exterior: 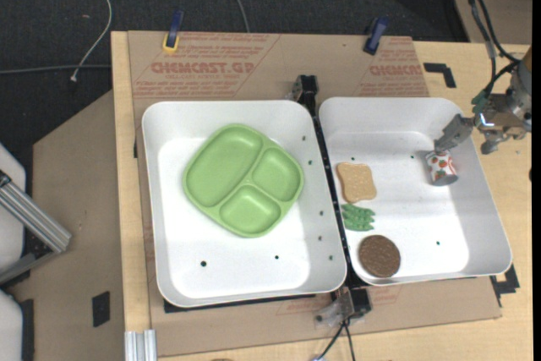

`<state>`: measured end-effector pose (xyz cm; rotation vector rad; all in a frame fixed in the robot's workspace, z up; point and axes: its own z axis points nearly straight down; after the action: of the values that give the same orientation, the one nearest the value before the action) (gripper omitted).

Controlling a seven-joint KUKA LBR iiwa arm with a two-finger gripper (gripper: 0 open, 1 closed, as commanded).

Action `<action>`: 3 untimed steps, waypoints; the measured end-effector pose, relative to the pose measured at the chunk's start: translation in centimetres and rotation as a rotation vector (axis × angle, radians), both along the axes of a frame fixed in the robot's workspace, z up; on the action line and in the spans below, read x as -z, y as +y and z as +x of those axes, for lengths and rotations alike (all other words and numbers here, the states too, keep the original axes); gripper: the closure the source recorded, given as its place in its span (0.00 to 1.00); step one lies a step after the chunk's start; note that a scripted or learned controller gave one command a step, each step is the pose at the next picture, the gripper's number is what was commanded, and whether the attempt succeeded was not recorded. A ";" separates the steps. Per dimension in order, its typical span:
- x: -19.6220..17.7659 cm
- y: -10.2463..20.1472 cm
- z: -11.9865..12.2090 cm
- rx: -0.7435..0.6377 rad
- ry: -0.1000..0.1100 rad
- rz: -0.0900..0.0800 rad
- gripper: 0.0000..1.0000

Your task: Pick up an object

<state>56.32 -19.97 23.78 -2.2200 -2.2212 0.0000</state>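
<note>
Grey fingers [456, 131] of the gripper [471, 134] stand spread apart over the right bin [482, 207], holding nothing. A small red-and-white can [440, 167] lies just below the nearer finger, apart from it. Farther from the fingers, toward the bins' shared wall, sit a bread slice [356, 181], green pea pods [357, 218] and a brown patty [379, 255]; beyond them a green divided plate [243, 179] rests in the left bin [169, 266].

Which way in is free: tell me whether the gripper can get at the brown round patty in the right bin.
Probably yes. The brown round patty lies flat near the right bin's front corner with open space above; the green pea pods sit apart behind it. The gripper is over the same bin, by the small can.
</note>
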 end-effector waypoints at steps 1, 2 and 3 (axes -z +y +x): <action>4.8 0.4 0.8 -0.002 0.004 0.002 0.00; 9.6 0.4 -0.1 0.001 0.005 0.002 0.00; 12.7 0.7 0.4 -0.003 -0.012 0.004 0.00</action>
<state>56.70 -19.26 11.09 -2.2206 -2.2285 -0.0170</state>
